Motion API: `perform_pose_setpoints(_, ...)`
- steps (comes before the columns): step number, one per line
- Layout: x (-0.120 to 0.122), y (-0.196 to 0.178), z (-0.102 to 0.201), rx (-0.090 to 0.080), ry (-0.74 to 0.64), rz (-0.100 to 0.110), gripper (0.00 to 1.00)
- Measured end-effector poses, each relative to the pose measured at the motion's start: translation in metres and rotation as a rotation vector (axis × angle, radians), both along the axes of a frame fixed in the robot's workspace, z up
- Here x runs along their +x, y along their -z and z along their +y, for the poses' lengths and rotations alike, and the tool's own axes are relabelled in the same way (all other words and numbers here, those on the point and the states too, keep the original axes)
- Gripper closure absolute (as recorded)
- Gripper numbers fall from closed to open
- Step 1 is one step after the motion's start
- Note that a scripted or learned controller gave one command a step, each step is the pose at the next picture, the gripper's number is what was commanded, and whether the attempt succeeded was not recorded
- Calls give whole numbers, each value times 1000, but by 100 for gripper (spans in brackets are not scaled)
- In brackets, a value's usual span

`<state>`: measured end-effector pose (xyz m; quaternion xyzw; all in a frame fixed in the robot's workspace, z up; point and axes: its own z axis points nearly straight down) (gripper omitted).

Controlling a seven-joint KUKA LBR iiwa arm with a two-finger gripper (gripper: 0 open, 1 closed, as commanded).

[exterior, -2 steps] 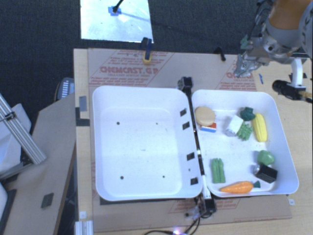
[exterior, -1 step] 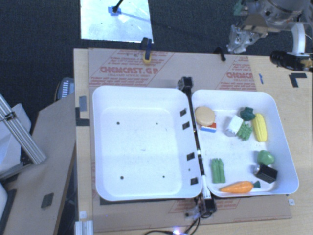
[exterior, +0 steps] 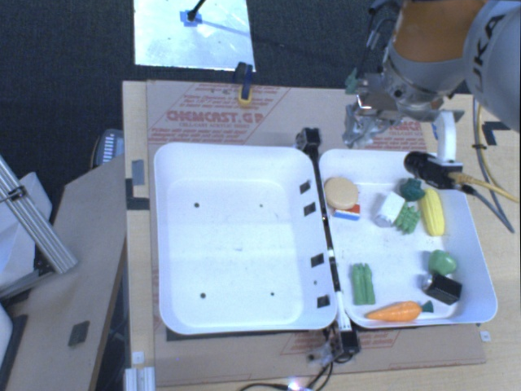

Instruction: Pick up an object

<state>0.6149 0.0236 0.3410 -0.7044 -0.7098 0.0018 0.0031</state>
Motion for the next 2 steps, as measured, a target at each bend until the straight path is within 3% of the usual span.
perform_pose_setpoints(1, -6, -55, 82, 2, -5, -13, 100)
perform_pose_setpoints(2, -72, -204, 103, 5, -2, -24, 100)
